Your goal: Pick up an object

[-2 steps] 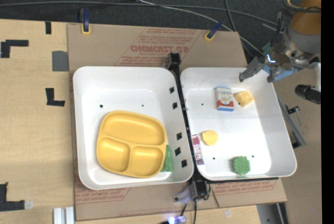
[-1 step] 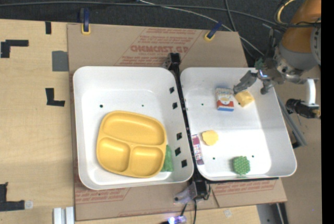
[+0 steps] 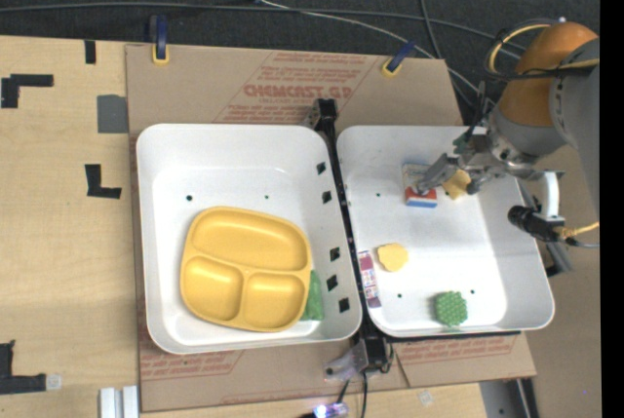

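My gripper (image 3: 430, 179) hangs low over the upper middle of the right bin (image 3: 517, 309), reaching in from the right. Just beneath its tip lies a small red, white and blue box (image 3: 421, 198); whether it touches the box I cannot tell. A small yellow-tan piece (image 3: 456, 186) shows right beside the gripper. Further down the right bin lie a yellow rounded piece (image 3: 392, 257) and a green bumpy ball (image 3: 450, 308).
The left bin (image 3: 166, 153) holds a large yellow divided plate (image 3: 244, 268) with a green item (image 3: 314, 297) wedged at its right side. A pink and white packet (image 3: 367, 276) lies along the right bin's left wall. Cables run over the bench behind the bins.
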### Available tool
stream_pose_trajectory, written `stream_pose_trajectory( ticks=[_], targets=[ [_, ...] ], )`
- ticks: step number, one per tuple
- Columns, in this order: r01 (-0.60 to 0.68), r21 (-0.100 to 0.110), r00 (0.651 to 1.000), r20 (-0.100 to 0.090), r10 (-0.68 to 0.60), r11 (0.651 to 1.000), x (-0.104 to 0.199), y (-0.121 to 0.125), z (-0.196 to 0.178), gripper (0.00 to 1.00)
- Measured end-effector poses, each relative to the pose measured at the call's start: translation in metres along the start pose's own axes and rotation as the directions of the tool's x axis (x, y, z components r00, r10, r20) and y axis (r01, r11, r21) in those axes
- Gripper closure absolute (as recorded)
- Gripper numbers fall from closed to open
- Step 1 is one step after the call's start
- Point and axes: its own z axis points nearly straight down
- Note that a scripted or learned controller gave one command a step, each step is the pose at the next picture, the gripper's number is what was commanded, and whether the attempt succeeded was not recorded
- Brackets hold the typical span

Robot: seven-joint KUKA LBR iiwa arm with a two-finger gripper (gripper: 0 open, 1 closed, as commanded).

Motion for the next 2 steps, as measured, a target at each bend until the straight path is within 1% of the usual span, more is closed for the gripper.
stream_pose_trajectory(
  ticks=[1, 2],
  targets=[
    [0.001, -0.005, 1.000, 0.001, -0.001, 1.000, 0.000, 0.002, -0.014, 1.00],
    [-0.001, -0.010, 1.000, 0.001, 0.001, 1.000, 0.005, -0.007, -0.070, 1.00]
  ],
)
